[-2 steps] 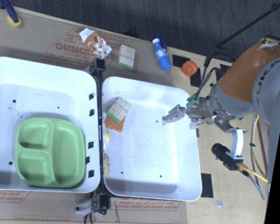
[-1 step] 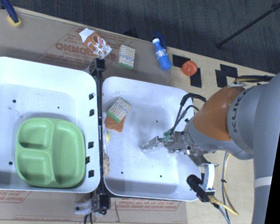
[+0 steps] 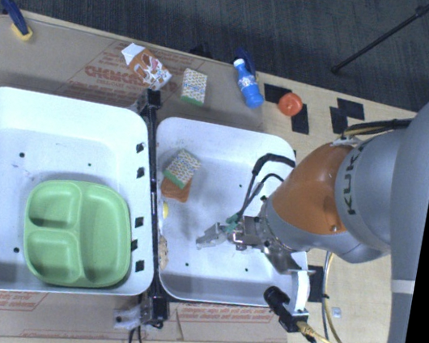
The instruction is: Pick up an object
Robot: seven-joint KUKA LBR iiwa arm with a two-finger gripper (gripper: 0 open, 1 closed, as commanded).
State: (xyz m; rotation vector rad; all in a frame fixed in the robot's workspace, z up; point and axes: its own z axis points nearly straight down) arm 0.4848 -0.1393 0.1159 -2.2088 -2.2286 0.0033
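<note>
My gripper (image 3: 213, 237) hangs low over the middle of the right bin (image 3: 228, 140), at the end of the grey arm with the orange band (image 3: 312, 200). Nothing shows under it but bare white bin floor. To its upper left, near the bin's left wall, a small green-and-yellow patterned box (image 3: 183, 166) leans on an orange object (image 3: 176, 191). Both are a short way from the gripper. A small yellow item (image 3: 164, 210) sits against the divider between the bins.
The left bin (image 3: 9, 122) holds a green divided plate (image 3: 77, 233). Beyond the bins lie a blue bottle (image 3: 249, 85), an orange ball (image 3: 290, 104), a snack packet (image 3: 145, 66), a small box (image 3: 193, 86) and a blue-and-yellow clip (image 3: 15, 18).
</note>
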